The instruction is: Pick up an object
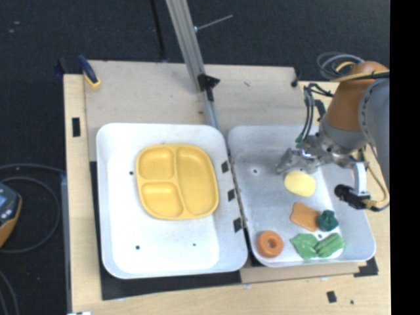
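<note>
In the right bin (256, 151) lie a pale yellow oval object (300, 184), an orange wedge (304, 216), a small dark green piece (327, 220), a light green leafy piece (318, 245) and an orange ring (270, 243). My gripper (297, 161) hangs just behind the yellow oval, at its far edge. Its metal fingers (284, 163) are spread open, and nothing is between them. The arm comes in from the right, its orange band above the wrist.
The left bin (118, 241) holds a yellow divided plate (177, 180). A slanted metal pole (190, 44) rises from the bench behind the bins. Cables loop near the arm at the right edge of the right bin.
</note>
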Available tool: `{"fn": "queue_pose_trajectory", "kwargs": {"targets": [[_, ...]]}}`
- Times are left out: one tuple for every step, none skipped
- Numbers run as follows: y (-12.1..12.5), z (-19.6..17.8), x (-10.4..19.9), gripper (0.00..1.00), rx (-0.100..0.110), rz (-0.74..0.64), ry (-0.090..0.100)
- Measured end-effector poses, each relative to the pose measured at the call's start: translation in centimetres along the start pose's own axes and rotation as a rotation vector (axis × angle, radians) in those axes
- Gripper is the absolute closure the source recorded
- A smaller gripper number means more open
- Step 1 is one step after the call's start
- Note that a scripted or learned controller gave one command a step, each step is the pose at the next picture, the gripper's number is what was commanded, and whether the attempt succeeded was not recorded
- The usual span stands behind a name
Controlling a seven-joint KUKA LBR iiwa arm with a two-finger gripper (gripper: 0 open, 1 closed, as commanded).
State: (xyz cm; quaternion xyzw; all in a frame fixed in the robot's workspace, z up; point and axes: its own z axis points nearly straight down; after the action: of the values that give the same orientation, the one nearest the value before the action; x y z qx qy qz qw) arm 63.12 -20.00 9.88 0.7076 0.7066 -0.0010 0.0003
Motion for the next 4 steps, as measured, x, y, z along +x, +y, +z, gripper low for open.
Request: {"fn": "queue_pose_trajectory", "kwargs": {"targets": [[0.2,-1.5,-0.1,1.00,-0.008,0.001,-0.003],[0.4,-8.0,-0.2,1.00,-0.010,-0.004,-0.001],[0.2,-12.4,-0.4,1.00,-0.006,-0.003,0.000],[0.3,-16.4,-0.6,1.00,-0.008,-0.004,-0.001]]}}
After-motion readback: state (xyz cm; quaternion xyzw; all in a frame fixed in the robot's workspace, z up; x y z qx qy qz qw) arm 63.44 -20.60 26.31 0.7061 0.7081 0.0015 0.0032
